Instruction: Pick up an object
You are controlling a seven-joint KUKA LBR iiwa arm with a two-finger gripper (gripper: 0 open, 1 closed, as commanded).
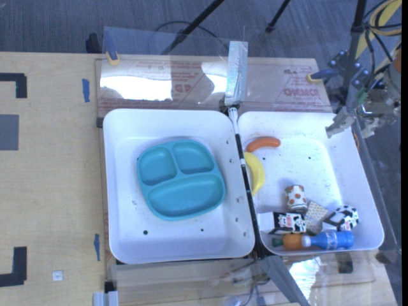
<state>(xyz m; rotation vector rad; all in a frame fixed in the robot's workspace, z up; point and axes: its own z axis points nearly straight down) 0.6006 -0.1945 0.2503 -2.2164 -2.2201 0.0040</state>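
Two shallow white bins sit side by side on the wooden table [44, 171]. The left white bin [121, 234] holds a blue plastic plate with three sections [181, 178]. The right white bin [363, 190] holds the small things to pick from. An orange toy hot dog [263, 143] lies near the top, with a yellow toy banana [255, 173] just below it by the middle wall. Lower down stands a small spotted cup [295, 197]. Along the bottom edge lie a little blue bottle [331, 240], an orange toy carrot [292, 241] and some black and white toy pieces [291, 221], all packed close.

The grey metal tool [366, 110] hangs at the top right corner of the right bin, up above it and well apart from every toy. I cannot tell if it is wide or narrow, and nothing looks to be in it.

I think the picking has not started yet. Next, the tool needs to swing over one toy and go down. The hot dog looks easiest, since it lies mostly on its own.
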